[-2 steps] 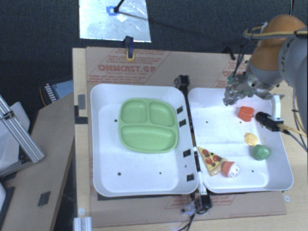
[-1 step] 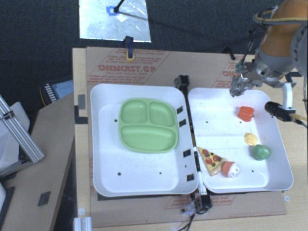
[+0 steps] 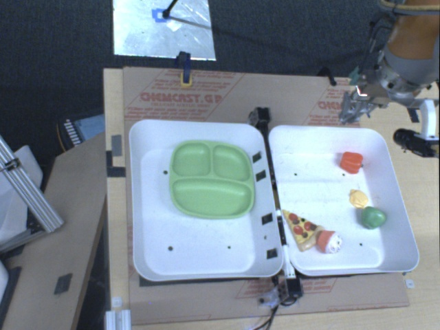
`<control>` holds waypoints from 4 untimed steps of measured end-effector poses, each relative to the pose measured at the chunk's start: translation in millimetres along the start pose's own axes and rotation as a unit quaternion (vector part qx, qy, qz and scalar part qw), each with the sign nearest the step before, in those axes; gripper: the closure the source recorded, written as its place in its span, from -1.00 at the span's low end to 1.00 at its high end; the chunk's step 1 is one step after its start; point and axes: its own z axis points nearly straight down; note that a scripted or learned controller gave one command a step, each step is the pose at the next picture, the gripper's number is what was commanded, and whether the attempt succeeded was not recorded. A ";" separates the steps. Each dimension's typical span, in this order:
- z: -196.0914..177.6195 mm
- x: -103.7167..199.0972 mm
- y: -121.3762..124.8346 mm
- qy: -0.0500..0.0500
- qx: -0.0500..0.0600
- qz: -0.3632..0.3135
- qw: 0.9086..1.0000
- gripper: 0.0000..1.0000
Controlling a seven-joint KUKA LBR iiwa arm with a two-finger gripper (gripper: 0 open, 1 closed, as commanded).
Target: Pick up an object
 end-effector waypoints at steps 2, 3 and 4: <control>32.2 101.5 -32.3 0.002 0.005 -0.001 1.000 1.00; 32.8 144.1 -42.8 0.002 0.004 -0.002 1.000 1.00; 44.5 200.3 -48.6 0.002 0.004 -0.002 1.000 1.00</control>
